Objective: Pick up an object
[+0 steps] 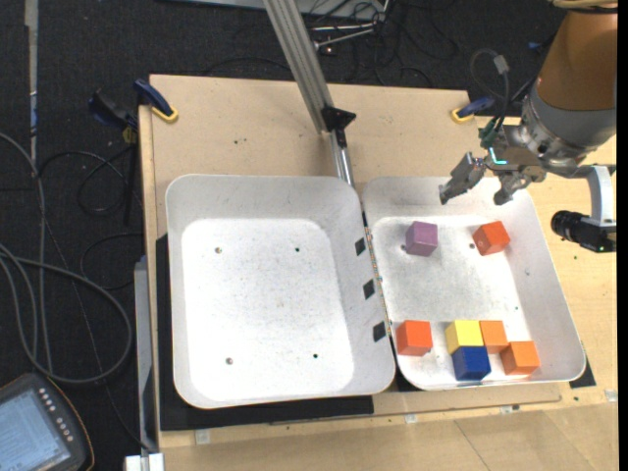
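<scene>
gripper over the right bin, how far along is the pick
Nothing looks done yet: the hand hangs open above the far end of the right bin, with nothing between its fingers. In hand is only the approach; the purple block and an orange block lie nearest below it. Left: descend onto a block, close, and lift it.

Grey arm (569, 116), orange band, dark claw (483, 186), black cable

Both bins (265, 204) white, matt, plastic-looking, speckled with dark flecks. Bench top (245, 116) pale bare wood, unvarnished look. Slanted pole (294, 42) brushed metal. Blocks (471, 346) smooth, matt, solid-coloured. Arm's orange band (579, 57) glossy, highlights along its edge.
</scene>
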### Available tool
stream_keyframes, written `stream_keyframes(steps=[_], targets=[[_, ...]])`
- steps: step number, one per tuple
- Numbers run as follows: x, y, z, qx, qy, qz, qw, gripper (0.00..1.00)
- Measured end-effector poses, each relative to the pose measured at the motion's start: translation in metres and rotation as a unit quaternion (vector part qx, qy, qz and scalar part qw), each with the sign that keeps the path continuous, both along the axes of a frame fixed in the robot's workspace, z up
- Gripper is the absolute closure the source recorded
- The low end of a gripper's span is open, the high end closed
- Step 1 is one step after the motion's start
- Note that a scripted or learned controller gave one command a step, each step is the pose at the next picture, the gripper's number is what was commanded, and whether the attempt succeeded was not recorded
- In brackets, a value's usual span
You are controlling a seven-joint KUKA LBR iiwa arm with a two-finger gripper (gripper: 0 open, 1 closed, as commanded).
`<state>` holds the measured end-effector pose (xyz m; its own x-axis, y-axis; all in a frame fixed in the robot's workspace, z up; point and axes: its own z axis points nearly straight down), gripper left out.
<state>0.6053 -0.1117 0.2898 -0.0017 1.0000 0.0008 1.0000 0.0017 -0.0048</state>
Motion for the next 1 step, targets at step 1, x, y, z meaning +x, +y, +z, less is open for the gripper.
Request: stream_keyframes(steps=[1], targets=[[0.0006,-0.0003,0.0021,-0.0005,-0.002,0.0,1.0,0.0]])
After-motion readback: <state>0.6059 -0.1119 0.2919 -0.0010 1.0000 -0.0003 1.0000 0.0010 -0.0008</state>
